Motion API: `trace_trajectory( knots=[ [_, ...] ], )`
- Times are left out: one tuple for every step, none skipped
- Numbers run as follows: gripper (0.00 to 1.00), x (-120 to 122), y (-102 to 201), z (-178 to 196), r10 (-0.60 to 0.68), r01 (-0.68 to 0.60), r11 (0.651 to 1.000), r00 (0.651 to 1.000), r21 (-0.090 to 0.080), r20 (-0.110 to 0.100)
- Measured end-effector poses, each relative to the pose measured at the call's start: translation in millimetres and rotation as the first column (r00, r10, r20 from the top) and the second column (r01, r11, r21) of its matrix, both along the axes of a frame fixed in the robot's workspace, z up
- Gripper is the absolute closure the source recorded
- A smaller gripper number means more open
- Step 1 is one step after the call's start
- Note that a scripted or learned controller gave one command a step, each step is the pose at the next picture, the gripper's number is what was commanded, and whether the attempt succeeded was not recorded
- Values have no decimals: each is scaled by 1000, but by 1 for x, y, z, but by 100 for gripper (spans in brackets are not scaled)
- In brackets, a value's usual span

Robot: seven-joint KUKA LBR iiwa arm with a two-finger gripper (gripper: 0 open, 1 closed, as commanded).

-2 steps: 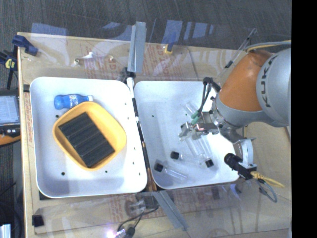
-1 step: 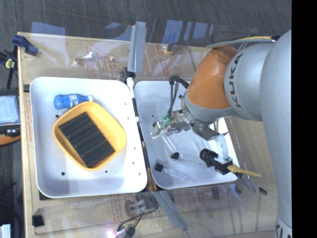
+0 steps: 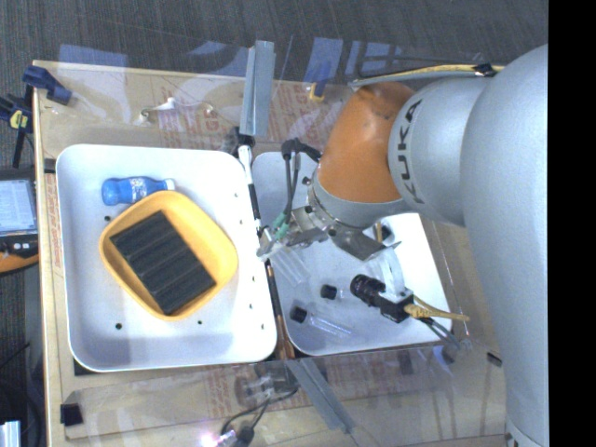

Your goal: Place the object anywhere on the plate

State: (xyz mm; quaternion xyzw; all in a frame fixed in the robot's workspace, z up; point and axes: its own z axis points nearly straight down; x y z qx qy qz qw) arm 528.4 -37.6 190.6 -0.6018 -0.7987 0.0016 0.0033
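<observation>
A blue bottle lies in the left bin, touching the upper edge of the yellow plate with its dark ribbed centre. The end effector hangs well to its right, over the right bin; its opening cannot be told.

right bin: mostly hidden under arm | arm: cut off at right | claw: too blurred to read

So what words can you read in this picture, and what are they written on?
"KUKA", in dark letters on the grey arm, beside its orange band.
The blue bottle has a label, too blurred to read.
The screen at the left edge shows lines too small to read.
</observation>
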Motion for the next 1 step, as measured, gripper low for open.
trace_trajectory(
  knots=[
    [0, 0, 0, 0, 0, 0, 1000, 1000, 0, 0]
  ],
)
